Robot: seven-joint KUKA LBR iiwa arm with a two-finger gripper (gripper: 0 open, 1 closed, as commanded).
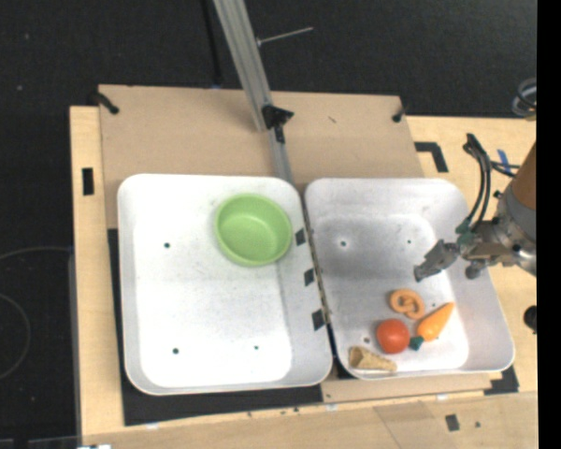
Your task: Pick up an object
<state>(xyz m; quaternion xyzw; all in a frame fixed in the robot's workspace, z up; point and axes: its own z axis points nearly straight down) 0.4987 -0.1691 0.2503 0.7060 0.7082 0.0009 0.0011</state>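
In the right bin [374, 213], several small toys lie near the front: an orange ring-shaped piece [406, 301], an orange carrot [435, 322], a red tomato [392, 336] and a tan wedge [372, 360]. A green bowl [253, 230] sits in the back part of the left bin [168, 344]. My gripper [450, 268] hangs over the right side of the right bin, just behind the ring and the carrot. It is open, and nothing sits between its fingers.
A grey metal pole [248, 59] slants up from the back between the two bins. Black cables [477, 171] hang by the arm at the right. The bins rest on a brown board [252, 129] on the bench.
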